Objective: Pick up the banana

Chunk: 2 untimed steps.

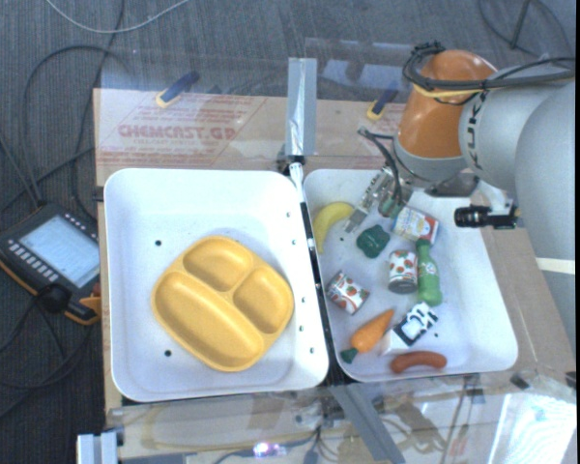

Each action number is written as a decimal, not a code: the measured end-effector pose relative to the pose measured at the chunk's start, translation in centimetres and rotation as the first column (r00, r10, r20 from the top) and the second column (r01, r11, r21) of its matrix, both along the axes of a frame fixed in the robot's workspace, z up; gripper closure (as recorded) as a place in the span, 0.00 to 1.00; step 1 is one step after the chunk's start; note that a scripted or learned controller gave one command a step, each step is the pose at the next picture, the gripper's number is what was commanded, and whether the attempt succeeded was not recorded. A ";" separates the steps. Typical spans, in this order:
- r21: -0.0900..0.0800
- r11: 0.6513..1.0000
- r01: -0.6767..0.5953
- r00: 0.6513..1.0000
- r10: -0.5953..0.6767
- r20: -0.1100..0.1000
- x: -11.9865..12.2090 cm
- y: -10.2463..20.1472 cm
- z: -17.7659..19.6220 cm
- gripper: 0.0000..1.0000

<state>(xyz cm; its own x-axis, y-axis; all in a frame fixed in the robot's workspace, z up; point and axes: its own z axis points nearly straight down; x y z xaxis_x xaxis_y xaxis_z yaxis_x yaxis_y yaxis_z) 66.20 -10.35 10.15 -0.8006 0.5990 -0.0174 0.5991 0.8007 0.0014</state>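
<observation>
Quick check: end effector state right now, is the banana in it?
End effector: above the right bin, just right of the banana; open or closed cannot be told, and no banana seen in it.

My bench (222, 129) stands on dark grey carpet (39, 66). Loose cables (87, 27) trail over the carpet behind the bench, and a handheld pendant (50, 256) lies at its left.

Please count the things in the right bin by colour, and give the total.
Yellow: 1, banana
Green: 2, dark green piece, bottle
Orange: 1, carrot
Red: 1, sausage
Red and white: 3, cans, carton
Black and white: 1, small box
Total: 9
</observation>
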 end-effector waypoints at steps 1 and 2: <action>0.008 0.914 0.406 0.914 -0.406 -0.013 -0.2 2.9 8.3 1.00; 0.007 0.943 0.332 0.943 -0.331 -0.015 -5.4 5.4 8.2 1.00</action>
<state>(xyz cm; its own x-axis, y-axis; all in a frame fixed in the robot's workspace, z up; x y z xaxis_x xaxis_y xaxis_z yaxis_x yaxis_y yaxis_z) 60.80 -4.97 18.36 -0.5568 0.8307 -0.0013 0.8307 0.5568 -0.0015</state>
